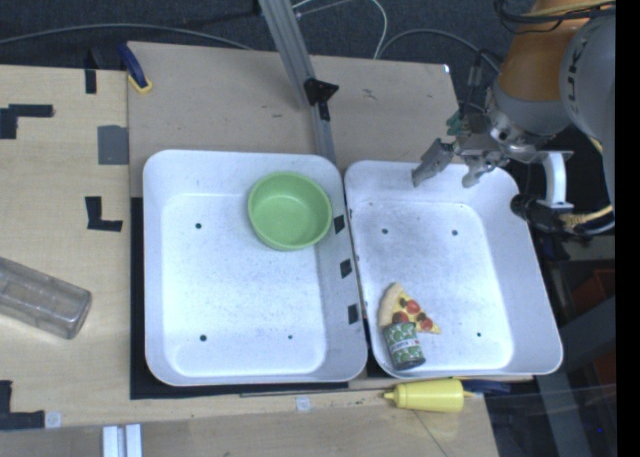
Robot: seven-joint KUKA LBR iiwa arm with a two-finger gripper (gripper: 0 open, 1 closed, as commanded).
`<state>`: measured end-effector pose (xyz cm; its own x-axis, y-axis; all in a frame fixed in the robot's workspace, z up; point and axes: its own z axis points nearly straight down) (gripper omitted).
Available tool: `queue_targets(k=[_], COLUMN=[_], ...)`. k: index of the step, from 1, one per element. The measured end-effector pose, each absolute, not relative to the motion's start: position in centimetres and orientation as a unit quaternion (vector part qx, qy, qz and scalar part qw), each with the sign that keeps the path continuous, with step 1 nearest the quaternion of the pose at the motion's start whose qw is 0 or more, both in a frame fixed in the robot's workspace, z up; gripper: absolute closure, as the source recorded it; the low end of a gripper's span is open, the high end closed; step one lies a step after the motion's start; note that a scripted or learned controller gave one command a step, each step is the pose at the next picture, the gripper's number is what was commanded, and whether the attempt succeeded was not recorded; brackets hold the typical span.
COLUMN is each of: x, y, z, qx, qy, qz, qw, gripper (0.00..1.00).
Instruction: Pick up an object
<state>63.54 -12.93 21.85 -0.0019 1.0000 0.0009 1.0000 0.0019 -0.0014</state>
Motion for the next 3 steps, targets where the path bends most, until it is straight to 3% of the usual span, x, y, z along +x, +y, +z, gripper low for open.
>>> queue_targets(k=[1,3], x=[63.5,63.8], y=[-12.9,-12.6], z=[21.8,11.0], qx=[-0.706,-0.706], qy=[-0.708,-0.708], qz=[0.0003,0.0023], qw=[0.001,0.002], gripper=[0.00,0.00])
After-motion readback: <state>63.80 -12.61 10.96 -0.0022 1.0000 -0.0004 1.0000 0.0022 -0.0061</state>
